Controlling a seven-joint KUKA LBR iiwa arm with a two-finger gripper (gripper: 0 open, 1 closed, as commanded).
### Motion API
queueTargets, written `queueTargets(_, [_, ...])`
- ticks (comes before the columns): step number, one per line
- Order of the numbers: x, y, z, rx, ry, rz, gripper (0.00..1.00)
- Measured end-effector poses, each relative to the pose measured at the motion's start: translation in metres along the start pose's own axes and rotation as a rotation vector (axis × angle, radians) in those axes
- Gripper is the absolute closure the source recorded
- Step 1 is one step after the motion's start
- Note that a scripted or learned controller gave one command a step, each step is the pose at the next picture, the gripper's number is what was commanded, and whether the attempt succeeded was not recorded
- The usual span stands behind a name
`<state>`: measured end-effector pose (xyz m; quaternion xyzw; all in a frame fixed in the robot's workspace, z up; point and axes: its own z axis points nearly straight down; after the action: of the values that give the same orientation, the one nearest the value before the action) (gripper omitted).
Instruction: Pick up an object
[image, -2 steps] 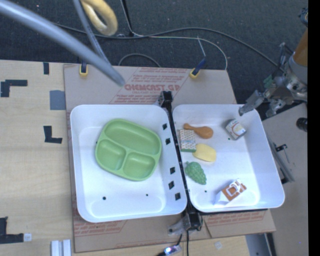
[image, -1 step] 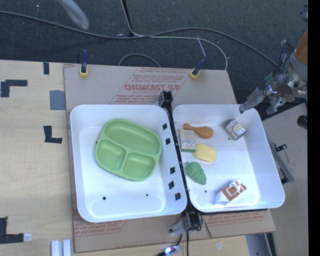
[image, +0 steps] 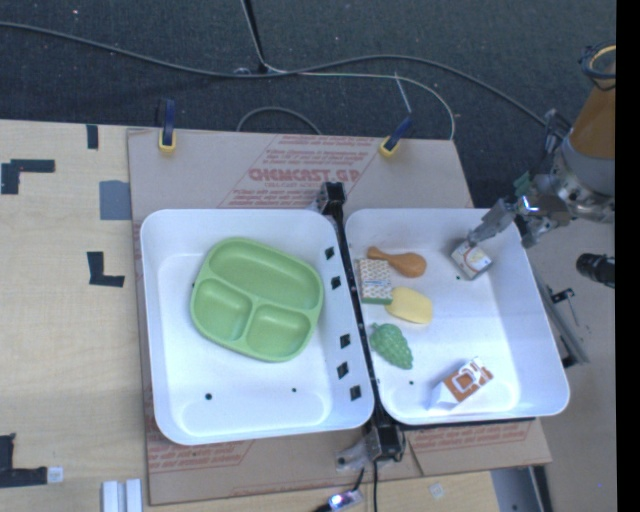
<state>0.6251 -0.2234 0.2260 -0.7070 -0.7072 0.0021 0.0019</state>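
Observation:
The right bin (image: 530, 330) holds several small items. A brown drumstick-shaped toy (image: 398, 262) lies near the divider, with a small patterned packet (image: 376, 281) just below it. Beside the packet sits a pale yellow lump (image: 411, 306), and a green bumpy toy (image: 392, 345) lies lower down. An orange and white packet (image: 466, 381) rests near the front right corner. My gripper (image: 471, 257) hangs over the bin's upper right part, to the right of the drumstick and apart from it. Something small and whitish shows at its tip; I cannot tell what it is.
The left bin (image: 165, 330) carries a green divided plate (image: 258, 298). A black divider with clips (image: 345, 300) runs between the bins. The arm (image: 570, 180) comes in from the upper right. Cables (image: 300, 70) cross the dark floor behind the bench.

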Motion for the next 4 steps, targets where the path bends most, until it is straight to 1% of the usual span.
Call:
queueTargets(1, [0.001, -0.011, 0.052, 0.001, 0.001, 0.000, 0.00])
queueTargets(2, [0.003, -0.020, 0.113, 0.002, 0.001, -0.001, 0.00])
queueTargets(3, [0.004, -0.019, 0.099, -0.003, 0.000, -0.002, 1.00])
queueTargets(4, [0.004, -0.024, 0.056, -0.007, 0.000, 0.000, 1.00])
